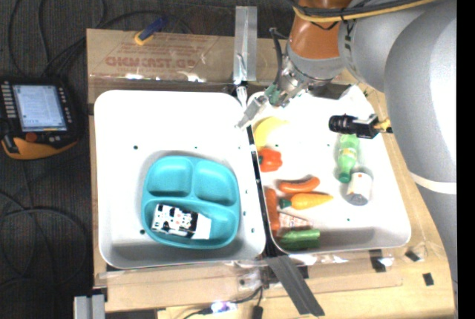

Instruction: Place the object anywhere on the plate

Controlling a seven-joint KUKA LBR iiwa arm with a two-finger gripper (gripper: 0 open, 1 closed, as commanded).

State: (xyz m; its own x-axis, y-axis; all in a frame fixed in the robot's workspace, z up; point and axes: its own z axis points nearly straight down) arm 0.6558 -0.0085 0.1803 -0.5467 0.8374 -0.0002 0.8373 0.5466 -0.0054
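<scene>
Starting at the lower edge of the frame, the right bin (pixel 386 232) holds a green vegetable (pixel 300 238), a carrot (pixel 310 200) and a red chili (pixel 298 184), packed close against the divider between the bins. In the left bin (pixel 119 132), lower centre, sits the blue plate (pixel 194 184); a black-and-white box (pixel 180 222) already lies in its front compartment, while both rear compartments offer open room. Further up, a tomato (pixel 269 158) and a banana (pixel 269 125) lie near the divider, with a green bottle (pixel 346 162) to the right. My gripper (pixel 256 111) hangs at upper centre, just above the banana and over the divider; I cannot tell how it is set or whether it carries anything. I judge the placement not yet done.
</scene>
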